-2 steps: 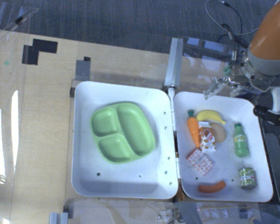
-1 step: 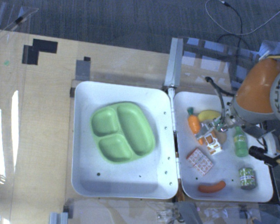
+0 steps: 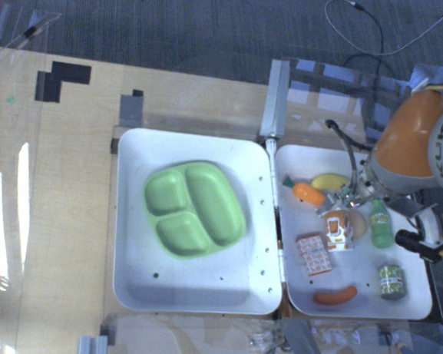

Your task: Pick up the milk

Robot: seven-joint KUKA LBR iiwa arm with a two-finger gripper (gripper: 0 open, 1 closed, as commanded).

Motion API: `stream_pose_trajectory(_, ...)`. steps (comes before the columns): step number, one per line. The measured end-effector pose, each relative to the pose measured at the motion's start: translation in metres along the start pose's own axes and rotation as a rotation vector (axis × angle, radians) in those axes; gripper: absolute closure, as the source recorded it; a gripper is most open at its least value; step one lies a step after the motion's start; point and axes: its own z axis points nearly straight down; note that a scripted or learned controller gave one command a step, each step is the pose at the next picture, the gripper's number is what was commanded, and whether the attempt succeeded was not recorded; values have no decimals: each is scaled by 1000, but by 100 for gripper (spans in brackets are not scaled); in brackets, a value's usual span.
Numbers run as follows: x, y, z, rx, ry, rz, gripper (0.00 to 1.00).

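Note:
The milk (image 3: 338, 231) is a small white and orange carton lying in the right bin (image 3: 418, 305), near its middle. It rests against a round brown item (image 3: 354, 222). My gripper (image 3: 355, 197) hangs just above and behind the carton, near the bin's back, below the arm's orange band (image 3: 410, 139). Nothing is seen held in it. The carton lies flat on the bin floor, apart from the gripper.
Around the milk lie an orange carrot (image 3: 308, 193), a yellow fruit (image 3: 329, 181), a green bottle (image 3: 380, 225), a green can (image 3: 390, 280), a red patterned box (image 3: 315, 254) and a sausage (image 3: 334, 296). The left bin (image 3: 128, 280) holds a green divided plate (image 3: 194, 208).

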Motion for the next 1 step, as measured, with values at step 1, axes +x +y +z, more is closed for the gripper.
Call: stream_pose_trajectory(1,84,64,-74,6,5,-49,100)
